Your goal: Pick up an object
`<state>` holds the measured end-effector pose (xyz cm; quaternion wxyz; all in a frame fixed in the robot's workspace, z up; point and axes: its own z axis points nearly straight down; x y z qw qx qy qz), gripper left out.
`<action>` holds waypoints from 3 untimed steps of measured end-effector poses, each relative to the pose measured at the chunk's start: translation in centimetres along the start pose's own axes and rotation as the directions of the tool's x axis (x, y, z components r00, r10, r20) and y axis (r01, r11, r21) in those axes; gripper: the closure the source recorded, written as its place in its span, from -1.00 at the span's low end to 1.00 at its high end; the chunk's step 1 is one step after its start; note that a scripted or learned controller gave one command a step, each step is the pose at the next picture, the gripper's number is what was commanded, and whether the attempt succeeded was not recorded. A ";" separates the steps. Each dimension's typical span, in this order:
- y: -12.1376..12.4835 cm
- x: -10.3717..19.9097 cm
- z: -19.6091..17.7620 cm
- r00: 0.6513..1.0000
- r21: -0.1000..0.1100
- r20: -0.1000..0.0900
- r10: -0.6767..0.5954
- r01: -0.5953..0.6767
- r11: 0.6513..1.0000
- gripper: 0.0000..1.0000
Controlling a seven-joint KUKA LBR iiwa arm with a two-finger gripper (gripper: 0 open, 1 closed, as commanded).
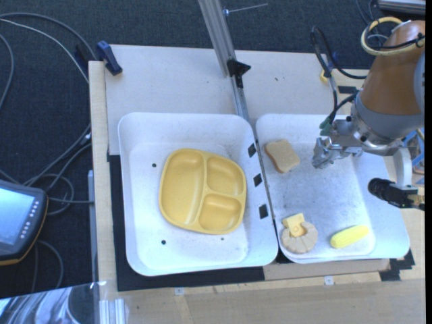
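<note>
Two white bins: left bin (pixel 135 181), right bin (pixel 378 201). One yellow divided tray (pixel 202 190). One bread slice (pixel 282 155). One round cracker stack (pixel 298 234). One corn cob (pixel 349 235).

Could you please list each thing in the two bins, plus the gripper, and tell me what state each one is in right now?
yellow divided tray: lying flat, right way up, in the left bin.
bread slice: lying loose in the right bin, near the gripper.
round cracker with cheese: resting at the front edge.
corn cob: lying on its side.
gripper: above the right bin, holding nothing visible.
</note>
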<state>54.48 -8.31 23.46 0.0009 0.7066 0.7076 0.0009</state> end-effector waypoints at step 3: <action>2.7 15.7 0.8 1.000 0.003 -0.002 -0.005 0.005 1.000 1.00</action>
